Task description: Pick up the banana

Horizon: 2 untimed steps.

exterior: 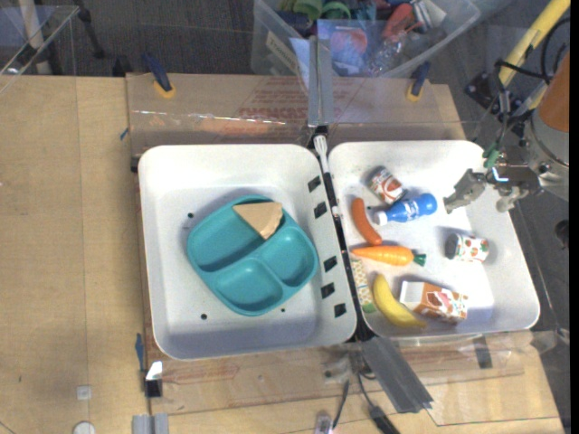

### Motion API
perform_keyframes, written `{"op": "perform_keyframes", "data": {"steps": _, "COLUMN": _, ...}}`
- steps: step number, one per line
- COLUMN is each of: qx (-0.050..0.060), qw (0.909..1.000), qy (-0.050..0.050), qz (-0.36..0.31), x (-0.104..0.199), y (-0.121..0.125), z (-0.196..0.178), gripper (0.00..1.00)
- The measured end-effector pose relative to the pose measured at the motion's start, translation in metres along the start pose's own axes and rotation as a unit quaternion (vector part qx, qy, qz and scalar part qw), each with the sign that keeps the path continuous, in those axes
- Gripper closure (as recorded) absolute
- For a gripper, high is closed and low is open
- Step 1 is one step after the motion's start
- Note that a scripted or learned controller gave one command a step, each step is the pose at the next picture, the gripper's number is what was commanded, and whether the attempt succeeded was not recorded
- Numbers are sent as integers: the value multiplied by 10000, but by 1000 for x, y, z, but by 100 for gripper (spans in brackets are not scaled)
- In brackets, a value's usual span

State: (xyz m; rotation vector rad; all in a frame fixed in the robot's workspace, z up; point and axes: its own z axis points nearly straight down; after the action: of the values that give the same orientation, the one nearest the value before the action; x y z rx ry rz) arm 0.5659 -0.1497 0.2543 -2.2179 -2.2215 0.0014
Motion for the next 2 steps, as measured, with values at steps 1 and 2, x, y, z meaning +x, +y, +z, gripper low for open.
{"op": "perform_keyframes", "data": {"steps": 1, "qx": -1, "qw": 9930, "qy": 0, "qz": -1180, "x": 53, "y": -59, "z": 122, "gripper": 0}}
{"op": "perform_keyframes", "data": {"steps": 2, "qx": -135, "qw": 9951, "qy": -50, "qz": -981, "x": 46, "y": -76, "z": 159, "gripper": 0}}
